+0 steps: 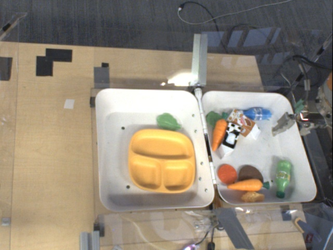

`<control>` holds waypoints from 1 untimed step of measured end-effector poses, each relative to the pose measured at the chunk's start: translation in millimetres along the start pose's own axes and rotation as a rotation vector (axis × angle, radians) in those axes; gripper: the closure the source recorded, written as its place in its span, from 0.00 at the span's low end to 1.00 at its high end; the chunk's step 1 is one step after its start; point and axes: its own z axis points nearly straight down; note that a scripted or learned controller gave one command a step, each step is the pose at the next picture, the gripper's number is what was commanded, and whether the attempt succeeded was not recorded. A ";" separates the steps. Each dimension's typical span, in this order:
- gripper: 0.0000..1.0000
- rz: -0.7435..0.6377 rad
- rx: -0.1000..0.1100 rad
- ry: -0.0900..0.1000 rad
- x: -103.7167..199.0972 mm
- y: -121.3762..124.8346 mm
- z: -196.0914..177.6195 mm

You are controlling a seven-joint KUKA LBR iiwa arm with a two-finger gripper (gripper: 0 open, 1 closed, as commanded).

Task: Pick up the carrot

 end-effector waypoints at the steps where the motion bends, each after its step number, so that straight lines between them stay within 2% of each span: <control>1: 0.00 -0.121 0.001 0.001 31.3 -48.2 124.9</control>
